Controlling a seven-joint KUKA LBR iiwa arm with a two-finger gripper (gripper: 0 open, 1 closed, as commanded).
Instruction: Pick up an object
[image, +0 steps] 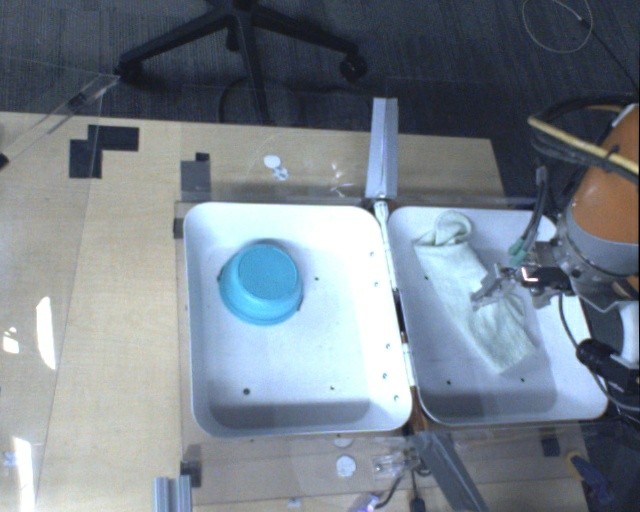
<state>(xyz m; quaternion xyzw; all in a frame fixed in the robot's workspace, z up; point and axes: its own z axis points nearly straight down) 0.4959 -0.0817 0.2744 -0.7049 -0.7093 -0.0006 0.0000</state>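
Lying crumpled in the right bin (570, 400), a white cloth (470, 290) runs at a slant from the bin's far left corner toward its middle. Far end bunched into a small loop or knot; near end spread flatter, slightly translucent, pale against the white floor. Cloth is hard to separate from the bin by tone alone; folds and faint shadows mark its edges.

Pincer (497, 287) sits low over the cloth's right edge, about midway along its length. Dark metal fingertips point left, toward the cloth. Whether they touch it or grip any fabric: cannot tell at this size. Finger spread likewise cannot be read. A small green and red light shows on the body just behind the fingers.

Arm (600, 215) enters from the right, orange band visible above the wrist, grey housing below, black cables looping down over the bin's right rim.

Left bin (200, 390) holds a blue bowl (262, 282), apparently upside down, left of centre and toward the far side, well apart from the cloth. The two bins meet along a central divider.

Light wooden surface (90, 350) carries both bins; black tape marks at its far left. Beyond it, dark carpet and the black legs of a chair base (240, 40).
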